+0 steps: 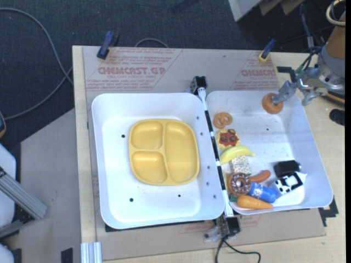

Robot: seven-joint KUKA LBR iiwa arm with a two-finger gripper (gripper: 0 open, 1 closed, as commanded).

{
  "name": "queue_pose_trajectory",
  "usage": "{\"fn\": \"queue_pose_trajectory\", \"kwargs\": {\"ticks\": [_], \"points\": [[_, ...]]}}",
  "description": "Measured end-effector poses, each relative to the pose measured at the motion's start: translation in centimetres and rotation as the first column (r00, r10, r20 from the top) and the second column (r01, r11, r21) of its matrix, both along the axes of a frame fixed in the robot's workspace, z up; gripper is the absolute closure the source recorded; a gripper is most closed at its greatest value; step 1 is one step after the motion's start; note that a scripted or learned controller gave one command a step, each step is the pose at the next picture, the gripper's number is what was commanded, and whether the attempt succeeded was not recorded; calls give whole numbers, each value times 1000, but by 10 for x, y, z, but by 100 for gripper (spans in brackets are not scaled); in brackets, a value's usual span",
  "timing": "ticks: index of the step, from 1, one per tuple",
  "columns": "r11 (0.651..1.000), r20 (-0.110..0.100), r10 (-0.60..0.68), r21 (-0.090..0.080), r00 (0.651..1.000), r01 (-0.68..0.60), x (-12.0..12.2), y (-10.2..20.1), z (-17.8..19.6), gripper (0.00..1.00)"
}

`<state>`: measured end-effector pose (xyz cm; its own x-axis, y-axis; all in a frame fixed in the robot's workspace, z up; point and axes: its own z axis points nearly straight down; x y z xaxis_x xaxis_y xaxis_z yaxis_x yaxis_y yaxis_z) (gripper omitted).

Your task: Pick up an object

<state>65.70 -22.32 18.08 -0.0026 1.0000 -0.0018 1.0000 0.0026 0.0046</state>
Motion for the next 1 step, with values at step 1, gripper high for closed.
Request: {"fn": "queue_pose_trajectory", "kwargs": {"ticks": [1], "points": [[1000,-2,1,9,1000,-1,-65,3,-93,0]]}}
